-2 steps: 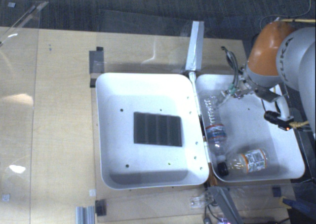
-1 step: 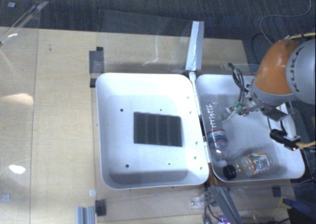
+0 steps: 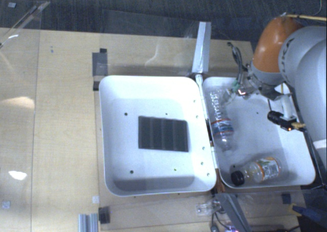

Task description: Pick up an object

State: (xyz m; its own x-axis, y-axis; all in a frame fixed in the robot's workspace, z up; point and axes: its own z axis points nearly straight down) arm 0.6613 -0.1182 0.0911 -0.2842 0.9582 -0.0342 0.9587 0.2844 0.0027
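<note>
- The arm (image 3: 301, 47) comes in from the upper right of the frame, big grey body with the orange band up top, hanging over the right bin (image 3: 296, 175).
- Its gripper (image 3: 244, 89) sits over the upper left part of that bin, but honestly I can't tell if the fingers are spread or pressed together, too cluttered there.
- One clear plastic bottle (image 3: 220, 119) with a blue and red label lies along the bin's left wall, running top to bottom, just below and left of the gripper.
- A second bottle (image 3: 257, 170), black cap and yellowish label, lies across the bin's lower edge, apart from the first.
- Left bin (image 3: 117, 123) has a dark ribbed rectangle (image 3: 163, 134) in the middle.
- Both bins sit side by side on the light wooden desk (image 3: 51, 123).
</note>
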